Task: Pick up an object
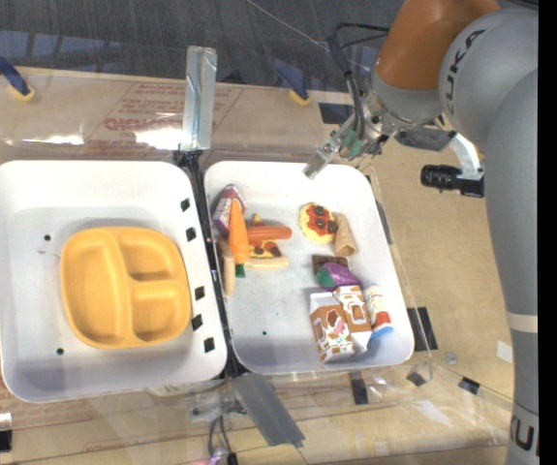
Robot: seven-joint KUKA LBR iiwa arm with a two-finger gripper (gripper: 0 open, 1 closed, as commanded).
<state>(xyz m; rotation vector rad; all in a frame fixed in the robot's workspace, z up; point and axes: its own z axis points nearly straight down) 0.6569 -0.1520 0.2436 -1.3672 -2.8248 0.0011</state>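
The grey two-finger gripper [324, 160] hovers above the far rim of the shallow white right bin [288, 347], fingers closed on nothing.

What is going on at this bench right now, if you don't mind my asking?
A grey KUKA arm reaches in from the right, its gripper hovering over the far rim of the right bin, holding nothing visible. That bin holds toy food: a carrot, a pizza slice, small cartons. The left bin holds a yellow divided tray. Nothing has been picked up yet.
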